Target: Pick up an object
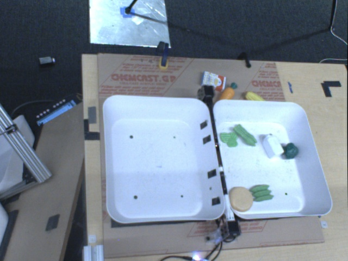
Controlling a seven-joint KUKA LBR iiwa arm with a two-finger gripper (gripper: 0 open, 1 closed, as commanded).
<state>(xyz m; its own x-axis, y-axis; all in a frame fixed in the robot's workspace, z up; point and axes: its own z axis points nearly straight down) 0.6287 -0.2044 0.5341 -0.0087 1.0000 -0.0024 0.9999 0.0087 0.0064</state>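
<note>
Two bins sit side by side on the bench (304,75). In the right bin (310,184), a pea pod (244,134) lies toward the back beside a leaf (229,140), a small block (271,145) touches a broccoli piece (290,150) at its right, and a biscuit (241,198) lies at the front just left of a bean bunch (261,192).

Dark carpet floor (43,20) is seen at far side & left. A shiny metal sheet (128,15) is laid on it, far left. Light wood bench (60,145) w/ cardboard sheet (141,76) on top; metal rail (22,148) at left.
</note>
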